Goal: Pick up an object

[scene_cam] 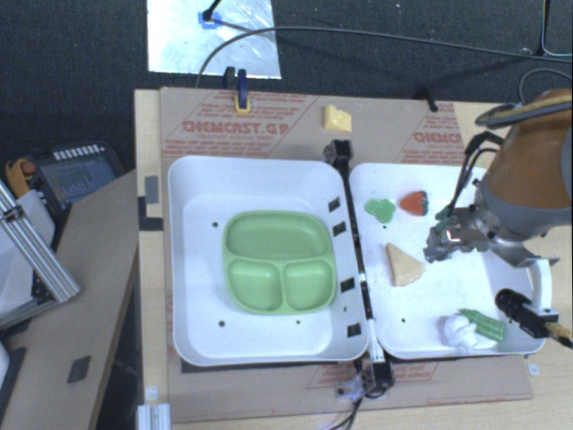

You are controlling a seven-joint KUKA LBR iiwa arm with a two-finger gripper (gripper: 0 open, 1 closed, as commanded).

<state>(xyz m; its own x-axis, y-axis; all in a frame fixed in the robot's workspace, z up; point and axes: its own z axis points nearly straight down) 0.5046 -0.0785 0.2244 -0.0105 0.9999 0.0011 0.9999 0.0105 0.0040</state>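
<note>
In the right bin [421, 330] lie a tan wedge of toy cheese [403, 265], a green leafy toy [381, 210], a red toy strawberry [414, 203] and a white-and-green toy vegetable [472, 328]. My gripper [441, 241] hangs over the right bin, just right of the cheese wedge and below the strawberry. Nothing shows between its fingers. The arm's grey and orange body [528, 182] covers the bin's right side.
The left bin [192, 195] holds a green divided plate [276, 262]. A yellow block [337, 118] lies on the cardboard behind the bins. A black clamp [338, 153] sits at the divider's far end. A pendant [76, 176] rests on the left table.
</note>
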